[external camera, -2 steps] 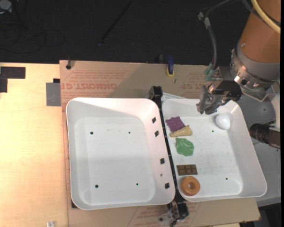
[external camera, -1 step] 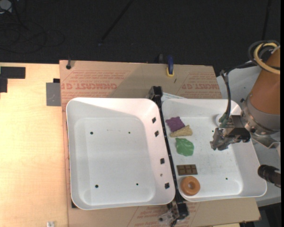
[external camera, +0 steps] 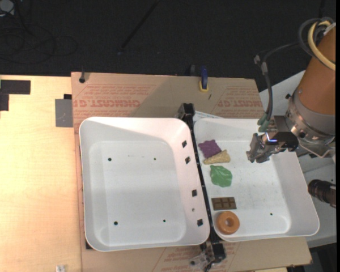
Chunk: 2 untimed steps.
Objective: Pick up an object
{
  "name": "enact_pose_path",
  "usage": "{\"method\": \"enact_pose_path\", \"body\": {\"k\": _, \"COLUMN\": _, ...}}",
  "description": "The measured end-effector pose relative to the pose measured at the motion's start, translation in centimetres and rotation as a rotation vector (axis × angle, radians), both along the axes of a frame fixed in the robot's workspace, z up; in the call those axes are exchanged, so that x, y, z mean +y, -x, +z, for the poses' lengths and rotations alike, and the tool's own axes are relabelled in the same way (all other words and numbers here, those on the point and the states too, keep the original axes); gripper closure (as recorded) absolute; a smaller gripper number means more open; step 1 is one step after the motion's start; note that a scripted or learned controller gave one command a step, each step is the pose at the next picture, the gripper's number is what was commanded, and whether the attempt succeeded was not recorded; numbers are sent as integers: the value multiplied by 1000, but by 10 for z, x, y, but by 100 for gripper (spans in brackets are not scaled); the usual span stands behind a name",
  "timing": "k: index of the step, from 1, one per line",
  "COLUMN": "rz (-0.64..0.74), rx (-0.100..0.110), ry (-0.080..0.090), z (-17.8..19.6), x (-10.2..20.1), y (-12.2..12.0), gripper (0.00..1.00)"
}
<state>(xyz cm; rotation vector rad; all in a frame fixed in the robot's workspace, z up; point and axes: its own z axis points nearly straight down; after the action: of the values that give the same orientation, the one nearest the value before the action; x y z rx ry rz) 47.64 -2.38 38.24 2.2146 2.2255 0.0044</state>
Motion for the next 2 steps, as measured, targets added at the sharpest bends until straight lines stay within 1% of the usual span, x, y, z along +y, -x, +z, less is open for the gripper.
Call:
{"method": "enact_pose_path", "body": {"k": 1, "rz": -2, "rx": 2, "ry": 1, "z": 53, "x": 29, "y": 0, "gripper": 100}}
{"method": "enact_pose_path", "body": {"k": 2, "rz": -12, "rx": 19, "ry": 1, "z": -110, "x": -38, "y": 3, "gripper": 100}}
